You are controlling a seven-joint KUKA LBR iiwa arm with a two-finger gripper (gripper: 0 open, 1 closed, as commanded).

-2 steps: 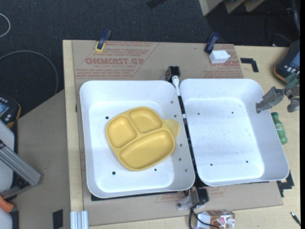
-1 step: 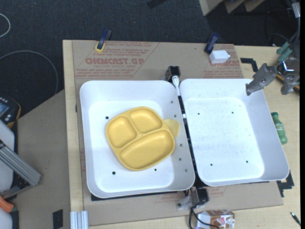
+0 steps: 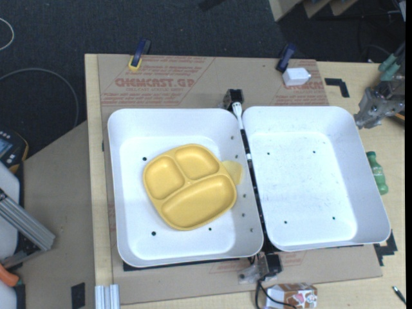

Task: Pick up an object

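Hand [image 3: 376, 108] beside right bin [image 3: 341, 227]

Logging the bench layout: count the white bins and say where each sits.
2. The left bin holds a yellow divided plate; the right bin sits beside it, their inner edges meeting at the middle.

Dark carpet floor [image 3: 96, 18] surrounds a cardboard-topped bench [image 3: 193, 82].
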